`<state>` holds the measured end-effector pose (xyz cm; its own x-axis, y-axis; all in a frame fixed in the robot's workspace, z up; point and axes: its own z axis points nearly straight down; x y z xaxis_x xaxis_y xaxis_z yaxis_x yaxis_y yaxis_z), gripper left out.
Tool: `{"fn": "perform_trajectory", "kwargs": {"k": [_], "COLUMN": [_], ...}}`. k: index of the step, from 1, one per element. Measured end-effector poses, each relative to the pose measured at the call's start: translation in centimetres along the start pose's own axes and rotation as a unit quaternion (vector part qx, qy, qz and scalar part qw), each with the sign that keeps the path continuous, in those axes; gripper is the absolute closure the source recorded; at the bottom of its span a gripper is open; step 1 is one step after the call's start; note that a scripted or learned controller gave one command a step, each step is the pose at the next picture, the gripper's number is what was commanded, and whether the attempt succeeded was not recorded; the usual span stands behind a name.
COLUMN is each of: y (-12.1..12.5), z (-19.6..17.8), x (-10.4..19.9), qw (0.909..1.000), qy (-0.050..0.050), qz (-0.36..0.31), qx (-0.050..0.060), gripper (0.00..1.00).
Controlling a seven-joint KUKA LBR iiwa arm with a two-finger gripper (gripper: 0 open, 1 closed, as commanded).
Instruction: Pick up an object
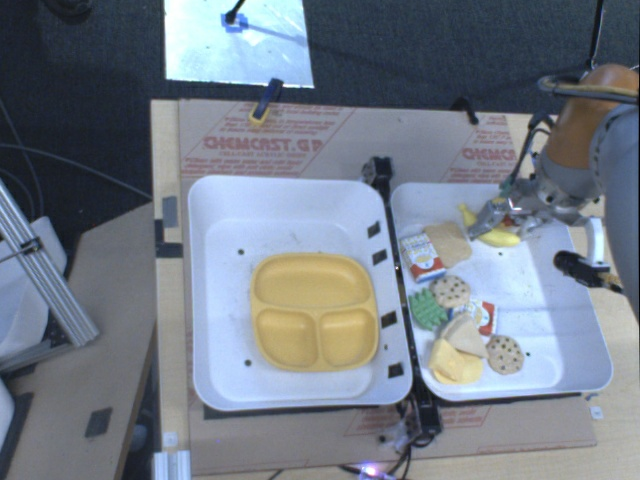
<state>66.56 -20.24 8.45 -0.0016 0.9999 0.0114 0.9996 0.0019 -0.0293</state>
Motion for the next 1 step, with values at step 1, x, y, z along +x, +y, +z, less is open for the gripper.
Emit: {"fn": "perform_trajectory", "kwargs": {"k": [1], "y": [-0.34], "z": [-0.72], "x": [-0.14], "qw": [1.0000], "qy": [-0.002], "qz": [-0.002], "qx": [0.003], "gripper": [1.00]}}
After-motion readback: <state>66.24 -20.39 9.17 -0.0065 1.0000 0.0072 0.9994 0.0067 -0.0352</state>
